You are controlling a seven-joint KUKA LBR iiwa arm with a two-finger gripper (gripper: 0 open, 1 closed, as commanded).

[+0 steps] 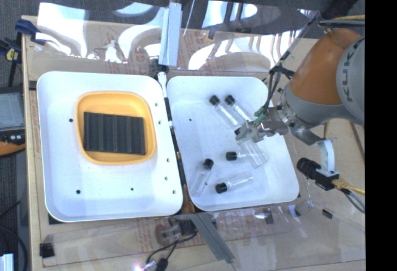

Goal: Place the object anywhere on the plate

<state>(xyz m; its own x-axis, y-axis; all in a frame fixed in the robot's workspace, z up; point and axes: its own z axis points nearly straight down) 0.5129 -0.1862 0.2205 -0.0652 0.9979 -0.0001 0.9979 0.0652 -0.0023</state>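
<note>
Nothing yet lies on the yellow plate (115,128), so by the look of it the task has hardly begun: a tube is to be gripped, carried and set down. Just below the gripper (248,132), one clear tube with a black cap (234,183) lies close to the right bin's (186,93) front rim, another (203,175) beside it. A third (247,154) rests almost under the fingers, which seem slightly apart and hold nothing clearly. Beyond the gripper, two more capped tubes (224,108) lie side by side. Well away to its far side, the left bin (56,192) holds the plate, with a dark ribbed insert (114,133).
</note>
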